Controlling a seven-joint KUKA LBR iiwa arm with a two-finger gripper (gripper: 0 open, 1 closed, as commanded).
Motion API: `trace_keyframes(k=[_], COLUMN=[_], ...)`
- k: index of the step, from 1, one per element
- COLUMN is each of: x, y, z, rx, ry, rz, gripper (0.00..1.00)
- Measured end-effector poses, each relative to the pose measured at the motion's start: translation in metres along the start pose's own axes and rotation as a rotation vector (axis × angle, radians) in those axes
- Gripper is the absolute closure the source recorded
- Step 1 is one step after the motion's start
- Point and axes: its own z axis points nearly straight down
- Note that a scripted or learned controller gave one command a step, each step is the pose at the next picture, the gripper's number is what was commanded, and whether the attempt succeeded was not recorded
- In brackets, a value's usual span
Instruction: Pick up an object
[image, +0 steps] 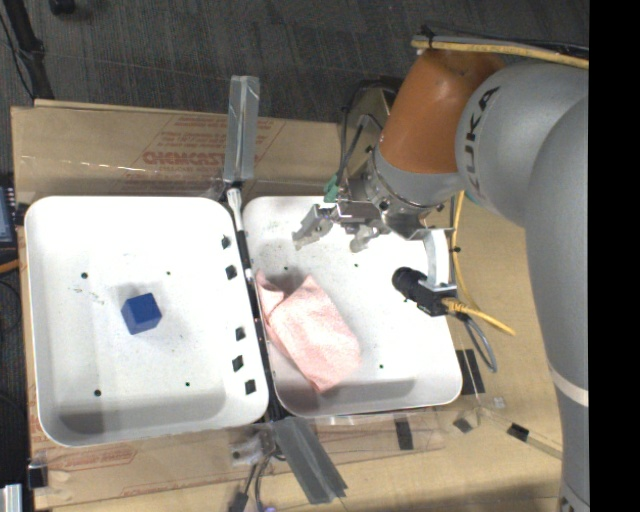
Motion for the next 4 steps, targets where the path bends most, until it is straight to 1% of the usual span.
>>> trace_keyframes(k=[1, 2, 3, 4], x=[-0.046, -0.046, -0.052, -0.053], y=[-0.014, -0.014, 0.007, 0.076], z=[0.078, 0.078, 0.166, 0.165], rx=[0.001, 0.000, -0.001, -0.004], ry=[0.001, 0.001, 0.002, 0.002], rz=[0.051, 0.050, -0.082, -0.079], gripper=[0.00, 0.00, 0.00, 0.00])
